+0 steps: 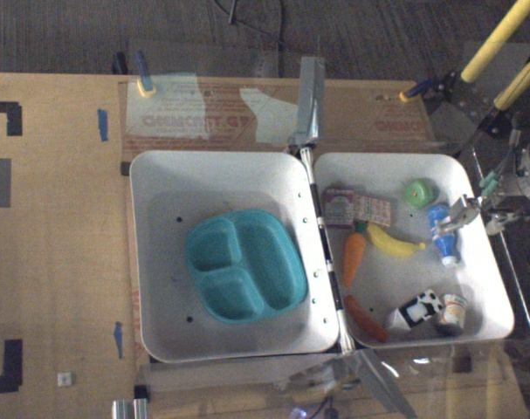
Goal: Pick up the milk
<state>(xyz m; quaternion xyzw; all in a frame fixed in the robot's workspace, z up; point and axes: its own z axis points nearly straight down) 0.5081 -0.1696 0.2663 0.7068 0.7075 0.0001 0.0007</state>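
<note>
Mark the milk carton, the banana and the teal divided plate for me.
milk carton [418, 308], camera view, on its black-and-white cow-patterned side.
banana [394, 243], camera view, on the middle of its yellow curve.
teal divided plate [214, 250], camera view, on the floor of its upper-left compartment.
</note>
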